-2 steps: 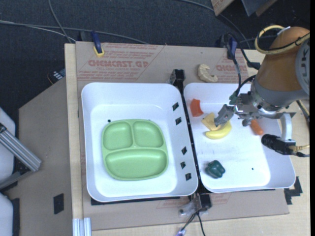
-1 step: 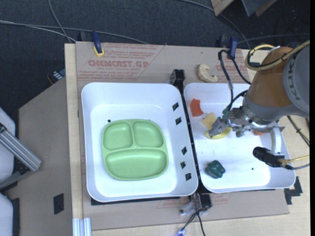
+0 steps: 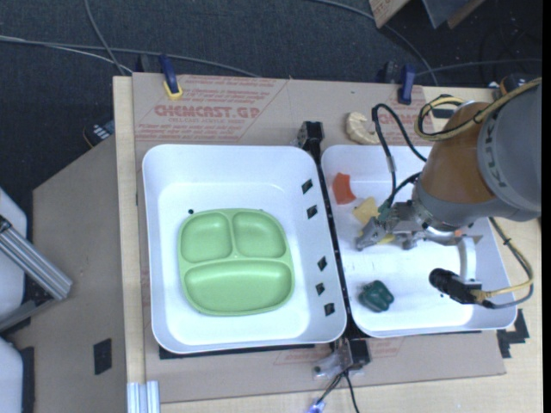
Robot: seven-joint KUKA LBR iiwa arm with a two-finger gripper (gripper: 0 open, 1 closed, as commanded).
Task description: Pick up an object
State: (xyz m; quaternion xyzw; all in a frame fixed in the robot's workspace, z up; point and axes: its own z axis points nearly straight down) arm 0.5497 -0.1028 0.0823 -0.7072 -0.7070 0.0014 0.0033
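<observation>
In the right bin (image 3: pixel 422 321) lie three small objects: an orange-red piece (image 3: pixel 343 188) near the back left corner, a pale yellow piece (image 3: pixel 366 208) just in front of it, and a dark green lump (image 3: pixel 376 295) near the front. My gripper (image 3: pixel 372 233) hangs low over the bin's left part, directly in front of the yellow piece and behind the green lump. The grey arm with its orange band (image 3: pixel 456 175) covers the bin's right half. I cannot make out anything held.
The left bin (image 3: pixel 164 231) holds a light green divided plate (image 3: pixel 234 261). A beige object (image 3: pixel 362 127) rests on the cardboard behind the right bin. Black cables and a black connector (image 3: pixel 452 284) trail over the right bin. Clamps sit at the board's back edge.
</observation>
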